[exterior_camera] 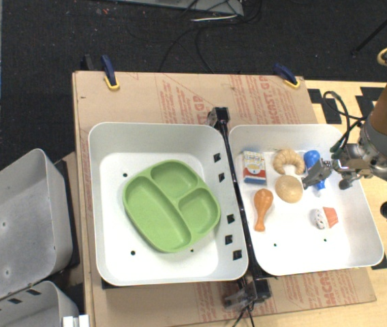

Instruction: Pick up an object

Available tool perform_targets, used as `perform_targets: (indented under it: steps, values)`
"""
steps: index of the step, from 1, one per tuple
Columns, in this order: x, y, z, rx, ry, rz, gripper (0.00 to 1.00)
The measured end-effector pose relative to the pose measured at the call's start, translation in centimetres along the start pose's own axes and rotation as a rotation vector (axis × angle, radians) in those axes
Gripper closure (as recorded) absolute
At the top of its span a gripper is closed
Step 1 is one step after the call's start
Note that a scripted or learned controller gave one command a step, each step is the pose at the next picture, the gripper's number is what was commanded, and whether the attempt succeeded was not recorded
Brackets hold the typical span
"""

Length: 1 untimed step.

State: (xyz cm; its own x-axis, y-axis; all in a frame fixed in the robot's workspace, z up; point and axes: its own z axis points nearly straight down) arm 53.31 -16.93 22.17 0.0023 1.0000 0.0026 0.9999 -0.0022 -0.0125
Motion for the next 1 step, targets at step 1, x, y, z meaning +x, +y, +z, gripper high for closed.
perform_targets:
  steps: [1]
  values:
    - [0.05, 0.27, -0.65, -0.012, -0.002, -0.003, 0.00]
